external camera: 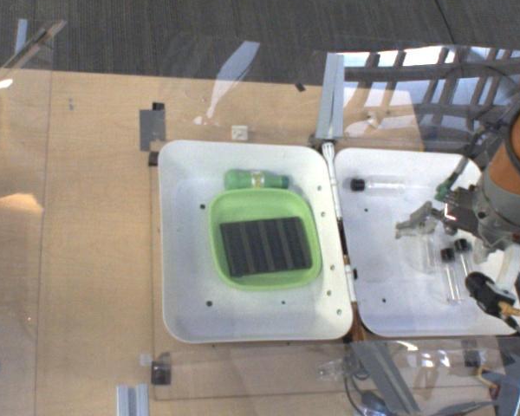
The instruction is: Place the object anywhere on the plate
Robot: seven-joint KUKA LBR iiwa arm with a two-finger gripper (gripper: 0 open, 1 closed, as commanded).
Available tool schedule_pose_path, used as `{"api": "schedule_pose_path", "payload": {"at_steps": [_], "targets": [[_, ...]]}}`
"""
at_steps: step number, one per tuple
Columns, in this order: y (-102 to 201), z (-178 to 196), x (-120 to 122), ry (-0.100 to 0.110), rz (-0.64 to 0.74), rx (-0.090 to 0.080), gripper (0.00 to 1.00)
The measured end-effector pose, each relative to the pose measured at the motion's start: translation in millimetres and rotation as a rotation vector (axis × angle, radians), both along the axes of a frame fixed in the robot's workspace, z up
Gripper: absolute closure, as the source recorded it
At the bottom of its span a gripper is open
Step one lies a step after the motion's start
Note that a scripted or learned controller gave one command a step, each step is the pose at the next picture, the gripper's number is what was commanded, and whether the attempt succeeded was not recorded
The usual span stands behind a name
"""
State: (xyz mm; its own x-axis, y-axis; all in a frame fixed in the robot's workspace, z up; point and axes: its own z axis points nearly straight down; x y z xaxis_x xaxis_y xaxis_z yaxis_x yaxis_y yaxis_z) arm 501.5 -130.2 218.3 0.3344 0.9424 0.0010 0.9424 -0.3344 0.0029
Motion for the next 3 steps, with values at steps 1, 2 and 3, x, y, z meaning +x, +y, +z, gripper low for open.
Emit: {"api": "schedule_pose_path", "payload": {"at_steps": [1, 2, 3], "targets": [[1.5, 10.1, 2.5, -0.004, 0.005, 0.0, 1.0], [57.6, -15.1, 28.1, 0.001, 0.096, 0.0, 1.0], [91.5, -16.9, 62.7, 0.0, 0.17, -0.001, 1.0]]}}
